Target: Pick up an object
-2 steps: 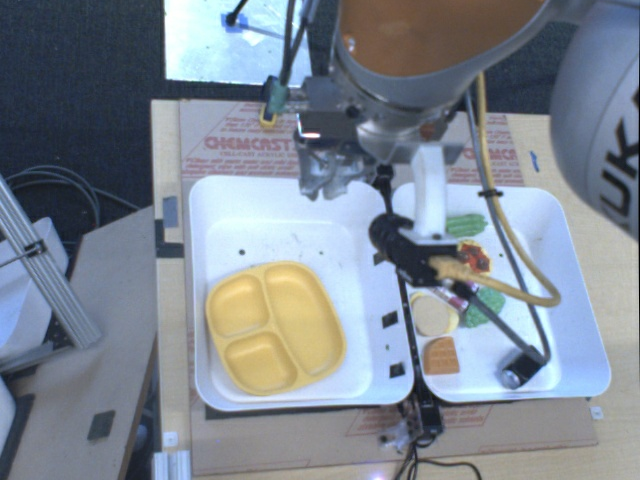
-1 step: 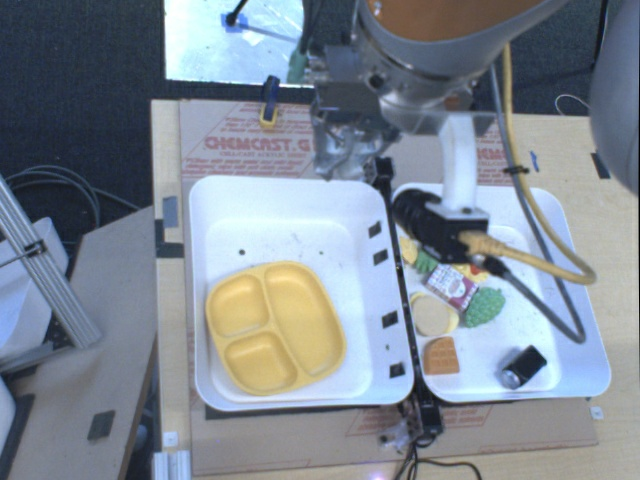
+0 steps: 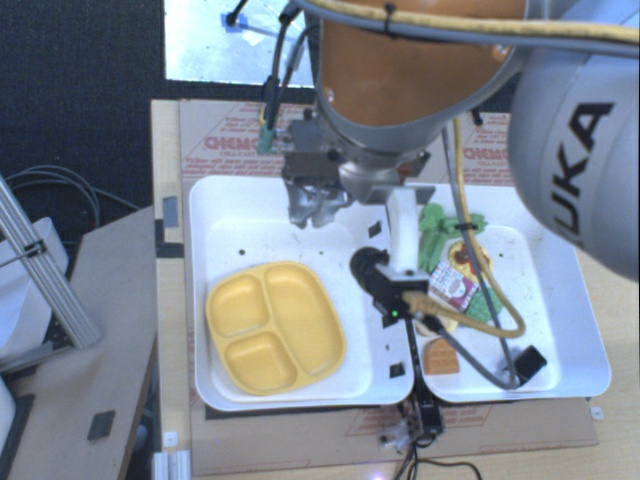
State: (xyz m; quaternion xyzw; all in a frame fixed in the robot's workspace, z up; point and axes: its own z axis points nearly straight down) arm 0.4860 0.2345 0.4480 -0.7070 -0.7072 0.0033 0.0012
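Note:
My gripper (image 3: 316,208) hangs over the back of the left bin (image 3: 215,218), under the big orange and grey wrist. Nothing shows between or beneath its metal tips. A yellow divided plate (image 3: 274,324) lies flat at the front of the left bin, well in front of the gripper and apart from it. In the right bin (image 3: 575,368) lie a green toy (image 3: 438,230) at the back, a small purple and red packet (image 3: 455,286) in the middle, and an orange piece (image 3: 440,358) at the front left.
A small black block (image 3: 530,362) rests near the right bin's front right corner. A yellow and grey cable loops over the right bin's middle. Both bins stand on a cardboard sheet (image 3: 225,143). A grey side table (image 3: 100,298) is at the left.

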